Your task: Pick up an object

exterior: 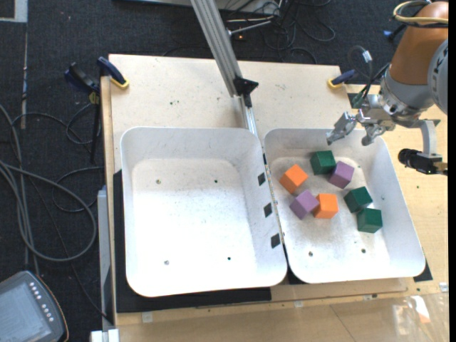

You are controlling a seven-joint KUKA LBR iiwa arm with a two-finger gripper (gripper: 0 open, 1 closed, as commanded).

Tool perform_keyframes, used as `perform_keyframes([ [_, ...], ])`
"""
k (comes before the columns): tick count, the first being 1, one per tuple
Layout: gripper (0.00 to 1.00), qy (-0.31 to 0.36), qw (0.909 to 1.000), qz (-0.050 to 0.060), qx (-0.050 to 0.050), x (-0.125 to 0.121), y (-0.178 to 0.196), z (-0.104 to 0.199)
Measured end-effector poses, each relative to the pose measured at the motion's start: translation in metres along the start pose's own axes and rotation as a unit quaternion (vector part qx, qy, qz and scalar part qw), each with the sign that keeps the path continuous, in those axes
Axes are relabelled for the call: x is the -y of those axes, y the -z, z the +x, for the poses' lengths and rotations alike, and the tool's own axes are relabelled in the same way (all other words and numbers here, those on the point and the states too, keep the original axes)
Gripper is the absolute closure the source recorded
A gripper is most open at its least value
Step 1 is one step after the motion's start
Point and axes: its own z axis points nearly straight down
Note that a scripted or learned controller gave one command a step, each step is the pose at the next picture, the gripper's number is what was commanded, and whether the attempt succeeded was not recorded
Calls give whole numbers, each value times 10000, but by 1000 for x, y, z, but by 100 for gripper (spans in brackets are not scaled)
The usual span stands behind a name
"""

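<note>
Blocks (328, 184), seven in green, purple and orange, lie clustered in the right bin (399, 255) at frame centre-right, below-left of my gripper (354, 128), whose fingers are spread wide, holding nothing.

No readable text, label, brand, number or sign anywhere I can see. The cubes (328, 184) in the bin (399, 251) at right of frame have plain faces, and the small black squares (268, 209) along the seam between the two bins carry no print I can make out. The grey device (28, 312) at lower left of frame has a screen and buttons, but any marks on it are too small to read.
</note>
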Motion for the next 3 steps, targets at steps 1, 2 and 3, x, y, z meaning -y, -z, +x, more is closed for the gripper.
perform_keyframes([
  [1, 0, -4, 10000, -17, -4, -3, -61, -4],
  [2, 100, 13, 10000, -46, 14, -5, -46, -4],
  [3, 100, -6, 10000, -52, 10, 2, 6, -10],
])
